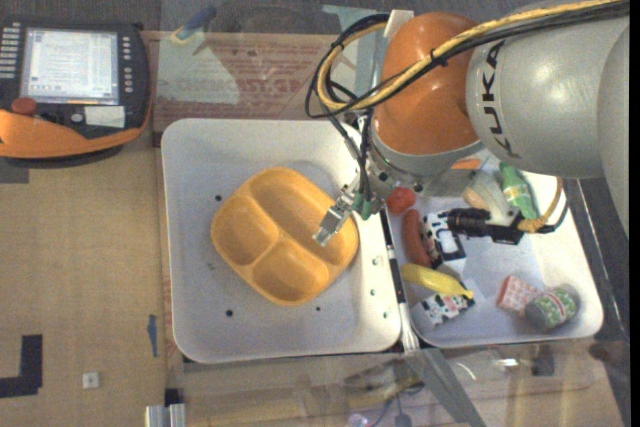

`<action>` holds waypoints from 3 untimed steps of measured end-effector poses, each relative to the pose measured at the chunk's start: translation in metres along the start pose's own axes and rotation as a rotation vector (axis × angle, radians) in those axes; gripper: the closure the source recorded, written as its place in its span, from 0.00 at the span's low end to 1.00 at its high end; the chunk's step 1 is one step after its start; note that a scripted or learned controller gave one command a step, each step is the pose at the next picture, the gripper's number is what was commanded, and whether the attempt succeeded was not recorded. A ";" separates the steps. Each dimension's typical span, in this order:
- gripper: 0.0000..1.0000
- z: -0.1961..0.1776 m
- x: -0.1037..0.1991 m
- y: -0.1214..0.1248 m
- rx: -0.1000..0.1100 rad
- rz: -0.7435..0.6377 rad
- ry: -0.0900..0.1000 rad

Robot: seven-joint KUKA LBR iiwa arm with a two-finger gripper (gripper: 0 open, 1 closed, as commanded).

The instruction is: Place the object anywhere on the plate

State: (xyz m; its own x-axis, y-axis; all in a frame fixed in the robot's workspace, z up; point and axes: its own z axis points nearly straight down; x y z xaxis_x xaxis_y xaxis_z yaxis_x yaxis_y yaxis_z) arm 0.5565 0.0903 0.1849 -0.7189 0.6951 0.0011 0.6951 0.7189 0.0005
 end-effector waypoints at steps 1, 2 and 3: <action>1.00 -0.010 -0.001 0.001 -0.004 0.002 -0.001; 1.00 -0.056 0.051 -0.017 0.000 -0.109 -0.001; 1.00 -0.060 0.075 -0.007 -0.002 -0.134 -0.001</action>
State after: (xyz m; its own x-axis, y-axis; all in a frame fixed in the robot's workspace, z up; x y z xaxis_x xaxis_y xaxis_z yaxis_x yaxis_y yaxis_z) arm 0.4979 0.1369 0.2454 -0.8051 0.5931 -0.0001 0.5931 0.8051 0.0021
